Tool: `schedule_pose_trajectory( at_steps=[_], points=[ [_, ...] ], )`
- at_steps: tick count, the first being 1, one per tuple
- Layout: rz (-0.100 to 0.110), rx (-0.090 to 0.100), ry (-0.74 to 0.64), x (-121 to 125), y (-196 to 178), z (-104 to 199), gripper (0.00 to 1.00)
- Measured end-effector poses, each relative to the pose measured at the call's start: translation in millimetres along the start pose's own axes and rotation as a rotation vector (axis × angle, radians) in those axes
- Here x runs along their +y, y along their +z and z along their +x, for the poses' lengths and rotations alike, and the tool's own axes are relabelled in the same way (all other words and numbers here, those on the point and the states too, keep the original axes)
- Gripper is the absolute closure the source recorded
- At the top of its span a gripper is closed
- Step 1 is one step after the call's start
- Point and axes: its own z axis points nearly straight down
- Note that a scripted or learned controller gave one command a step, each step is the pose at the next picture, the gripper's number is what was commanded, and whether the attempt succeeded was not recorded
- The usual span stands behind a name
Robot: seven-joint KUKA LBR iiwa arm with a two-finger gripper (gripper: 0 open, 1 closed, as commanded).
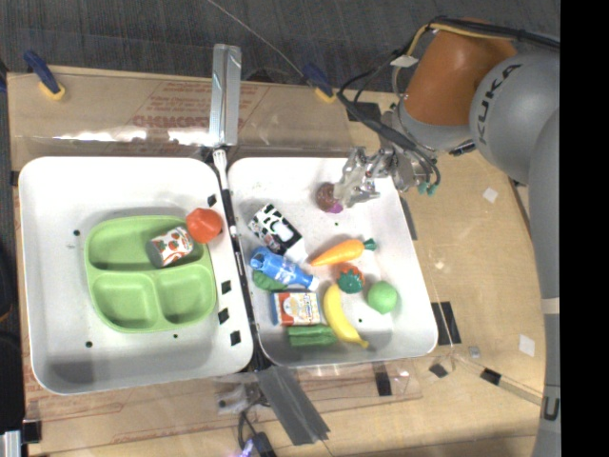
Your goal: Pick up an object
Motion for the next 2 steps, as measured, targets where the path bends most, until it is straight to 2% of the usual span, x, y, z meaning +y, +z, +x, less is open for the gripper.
schedule_pose_trajectory(
  at_steps=[1,2],
  points=[
    [0.002,-0.007,-0.004,0.6,-11.6,-2.0,1.0],
    [-0.009,0.015,-0.3,-0.8,23.1,4.7,1.0]
  ],
)
